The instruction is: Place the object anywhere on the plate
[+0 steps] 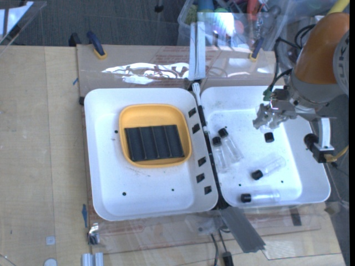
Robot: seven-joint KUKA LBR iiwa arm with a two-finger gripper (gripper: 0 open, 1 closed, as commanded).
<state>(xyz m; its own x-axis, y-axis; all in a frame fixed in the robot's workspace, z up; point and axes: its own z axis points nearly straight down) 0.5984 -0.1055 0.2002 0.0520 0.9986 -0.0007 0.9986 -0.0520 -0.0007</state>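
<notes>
Two shallow white bins sit side by side on the bench. The left bin [105, 193] holds a yellow plate [154, 115] with a dark ribbed block [153, 143] lying in its hollow. The right bin [310, 187] holds several clear vials with black caps. The grey arm [321, 54], with its orange band, reaches in from the right over the right bin's upper part.

The gripper [270, 121] hangs above the right bin's floor, near its upper right area; whether it is spread or pressed together cannot be told from here.

One vial [268, 167] lies below the gripper, tilted, apart from it. Another vial [260, 196] lies along the bin's lower edge, farther off. A pair of vials [224, 148] lies to the gripper's left, near the divider between the bins. A small black cap [269, 137] sits just beneath the gripper. All vials lie in the right bin, well apart from the plate.
</notes>
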